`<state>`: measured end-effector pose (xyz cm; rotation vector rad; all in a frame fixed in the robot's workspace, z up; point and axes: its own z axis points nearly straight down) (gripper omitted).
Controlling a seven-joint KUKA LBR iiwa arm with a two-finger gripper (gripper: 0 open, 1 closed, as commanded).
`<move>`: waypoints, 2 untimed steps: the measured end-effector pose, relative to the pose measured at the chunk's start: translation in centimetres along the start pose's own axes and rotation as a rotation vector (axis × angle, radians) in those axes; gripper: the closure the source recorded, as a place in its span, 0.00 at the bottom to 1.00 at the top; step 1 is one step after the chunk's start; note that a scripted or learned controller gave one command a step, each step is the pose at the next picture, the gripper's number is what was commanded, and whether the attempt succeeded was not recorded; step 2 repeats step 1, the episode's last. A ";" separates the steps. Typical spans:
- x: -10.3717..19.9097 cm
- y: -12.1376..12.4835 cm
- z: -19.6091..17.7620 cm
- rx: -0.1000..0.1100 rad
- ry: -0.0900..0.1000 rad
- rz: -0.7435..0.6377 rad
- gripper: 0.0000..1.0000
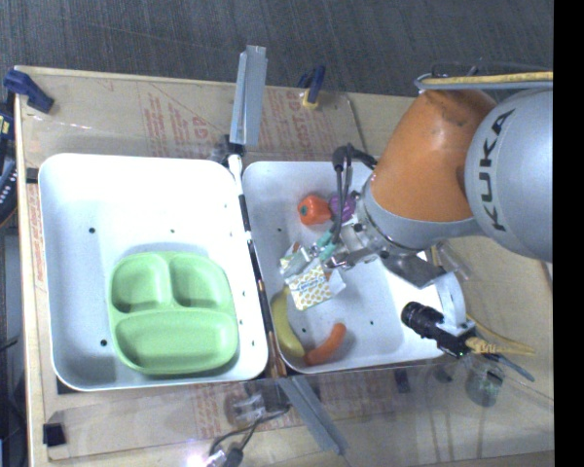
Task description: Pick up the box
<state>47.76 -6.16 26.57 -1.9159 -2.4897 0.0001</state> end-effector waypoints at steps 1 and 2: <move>6.0 3.7 5.8 0.008 0.001 0.319 1.00; 6.0 3.7 5.8 0.008 0.001 0.319 1.00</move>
